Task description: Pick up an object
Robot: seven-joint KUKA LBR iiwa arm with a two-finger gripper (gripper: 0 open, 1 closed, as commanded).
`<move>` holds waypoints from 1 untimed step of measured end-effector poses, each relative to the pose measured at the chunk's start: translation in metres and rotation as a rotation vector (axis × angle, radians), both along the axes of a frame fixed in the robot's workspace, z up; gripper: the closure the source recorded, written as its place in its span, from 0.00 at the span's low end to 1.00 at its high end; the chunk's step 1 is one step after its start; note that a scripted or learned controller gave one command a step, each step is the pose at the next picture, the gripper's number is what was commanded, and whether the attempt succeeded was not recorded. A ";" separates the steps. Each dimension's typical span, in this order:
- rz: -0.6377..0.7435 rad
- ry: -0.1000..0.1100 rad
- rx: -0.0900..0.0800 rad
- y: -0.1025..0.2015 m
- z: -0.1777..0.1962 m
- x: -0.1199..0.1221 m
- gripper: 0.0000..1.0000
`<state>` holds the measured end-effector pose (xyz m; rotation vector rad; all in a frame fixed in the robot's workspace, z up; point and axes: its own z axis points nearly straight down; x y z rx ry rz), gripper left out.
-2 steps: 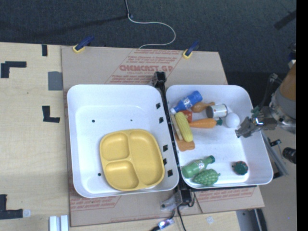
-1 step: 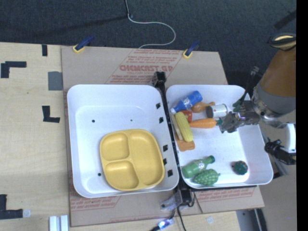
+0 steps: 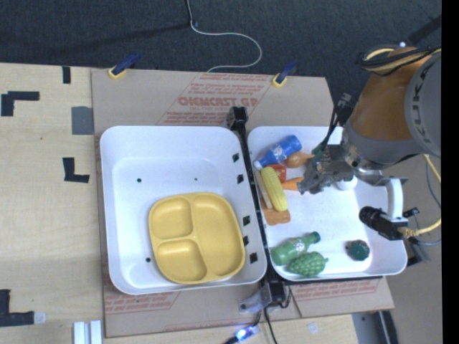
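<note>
White plastic makes up both shallow bins, which sit side by side on a sheet of brown cardboard (image 3: pixel 215 102) printed with red lettering. The left bin (image 3: pixel 122 156) holds a single thing: a yellow divided plate (image 3: pixel 195 236) with three compartments, lying flat toward the bin's near right corner. The right bin (image 3: pixel 387 267) carries a scatter of small toys. Along its left wall lies a yellow corn cob (image 3: pixel 274 188), set lengthwise, with an orange piece (image 3: pixel 276 216) just under its near end. Beyond the cob's far end a blue bottle (image 3: pixel 281 150) lies tilted, and just beside it, to the right, is a small orange-brown item (image 3: pixel 296 160). An orange carrot-like stick (image 3: pixel 290 185) lies between the cob and the gripper. At the near side of the bin a green bottle (image 3: pixel 295 246) rests on its side, touching a knobbly green fruit (image 3: pixel 307 264) below it, and a dark green round object (image 3: pixel 356 249) sits apart toward the near right corner. The gripper (image 3: pixel 321 178) hangs over the middle of the right bin, near the carrot-like stick; whether its jaws are spread or closed cannot be told from this angle, and nothing is visibly pinched between them.
</note>
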<state>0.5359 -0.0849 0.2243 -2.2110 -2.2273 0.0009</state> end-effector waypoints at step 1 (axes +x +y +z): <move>-0.001 0.001 0.000 0.057 -0.011 0.008 1.00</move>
